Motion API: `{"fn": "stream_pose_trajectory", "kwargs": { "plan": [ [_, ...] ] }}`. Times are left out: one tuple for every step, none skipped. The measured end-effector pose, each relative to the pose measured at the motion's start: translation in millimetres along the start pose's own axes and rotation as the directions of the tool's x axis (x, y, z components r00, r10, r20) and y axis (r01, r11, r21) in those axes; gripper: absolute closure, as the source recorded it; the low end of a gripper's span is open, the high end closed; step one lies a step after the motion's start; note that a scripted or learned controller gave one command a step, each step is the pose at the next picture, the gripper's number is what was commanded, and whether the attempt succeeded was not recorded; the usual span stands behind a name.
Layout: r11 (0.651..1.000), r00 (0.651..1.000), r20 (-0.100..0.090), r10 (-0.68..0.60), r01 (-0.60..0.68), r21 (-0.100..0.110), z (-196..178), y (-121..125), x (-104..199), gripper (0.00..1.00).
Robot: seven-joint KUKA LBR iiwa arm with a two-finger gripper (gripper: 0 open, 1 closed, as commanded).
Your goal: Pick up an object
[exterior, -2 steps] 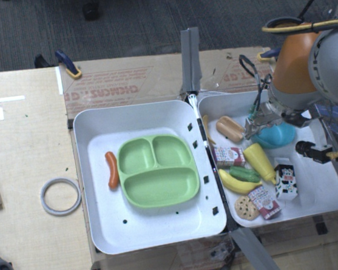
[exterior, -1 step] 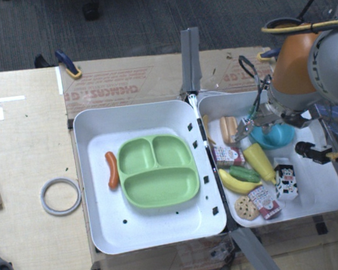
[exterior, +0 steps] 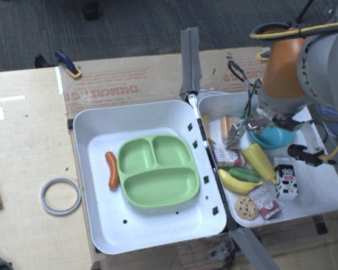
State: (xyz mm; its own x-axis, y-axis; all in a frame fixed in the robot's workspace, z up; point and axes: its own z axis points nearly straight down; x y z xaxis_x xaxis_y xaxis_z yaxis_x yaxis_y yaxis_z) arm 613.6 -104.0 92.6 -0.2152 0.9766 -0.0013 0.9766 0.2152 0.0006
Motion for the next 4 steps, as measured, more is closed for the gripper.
{"fn": "stream_pose_trajectory", "kwargs": {
  "plan": [
    [1.000,1.000,0.005,0.004,-0.004,-0.007,-13.1,1.3,-3.4,1.00],
    [1.000,1.000,0.002,0.005,-0.005,-0.001,-9.7,-0.3,-2.1,0.00],
    [1.000,1.000,0.003,0.008,-0.008,-0.001,-18.8,-0.4,-3.9,1.00],
    [1.000,1.000,0.003,0.008,-0.008,-0.001,-18.8,-0.4,-3.7,0.00]
  ]
}}
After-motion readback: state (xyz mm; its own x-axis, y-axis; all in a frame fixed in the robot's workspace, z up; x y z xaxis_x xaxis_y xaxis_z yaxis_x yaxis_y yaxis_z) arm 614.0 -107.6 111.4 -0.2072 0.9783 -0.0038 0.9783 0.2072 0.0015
